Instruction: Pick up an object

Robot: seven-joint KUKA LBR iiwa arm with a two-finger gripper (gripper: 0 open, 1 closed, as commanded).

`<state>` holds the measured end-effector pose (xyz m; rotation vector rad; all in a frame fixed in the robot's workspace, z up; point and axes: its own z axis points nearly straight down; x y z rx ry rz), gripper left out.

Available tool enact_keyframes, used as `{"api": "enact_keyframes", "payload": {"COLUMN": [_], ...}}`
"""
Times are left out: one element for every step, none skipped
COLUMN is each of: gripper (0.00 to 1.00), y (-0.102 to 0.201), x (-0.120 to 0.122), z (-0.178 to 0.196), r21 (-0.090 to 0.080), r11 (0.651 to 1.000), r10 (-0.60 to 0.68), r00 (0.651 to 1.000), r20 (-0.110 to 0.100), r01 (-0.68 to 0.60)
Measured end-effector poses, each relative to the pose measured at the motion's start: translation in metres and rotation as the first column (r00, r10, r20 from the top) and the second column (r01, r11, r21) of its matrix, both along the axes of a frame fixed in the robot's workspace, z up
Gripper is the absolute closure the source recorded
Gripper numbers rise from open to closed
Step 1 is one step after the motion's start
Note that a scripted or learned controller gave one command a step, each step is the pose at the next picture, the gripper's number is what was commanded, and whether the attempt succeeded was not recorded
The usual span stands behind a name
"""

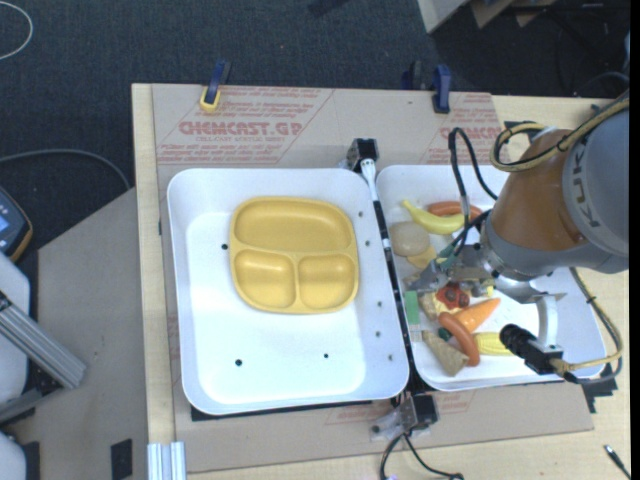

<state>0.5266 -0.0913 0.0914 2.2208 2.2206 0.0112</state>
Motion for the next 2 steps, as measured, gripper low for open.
{"api": "enact_keyframes", "payload": {"gripper": [1.0, 1.0], "y": [-0.001, -0.001], "x": [0.003, 0.003], "z": [0.013, 0.076], "r21": [-0.007, -0.006], "r11": [1.0, 1.0], "r10": [-0.001, 0.001], "r00": [1.0, 1.0], "r20": [0.016, 0.0], "r01": [0.001, -0.001]}}
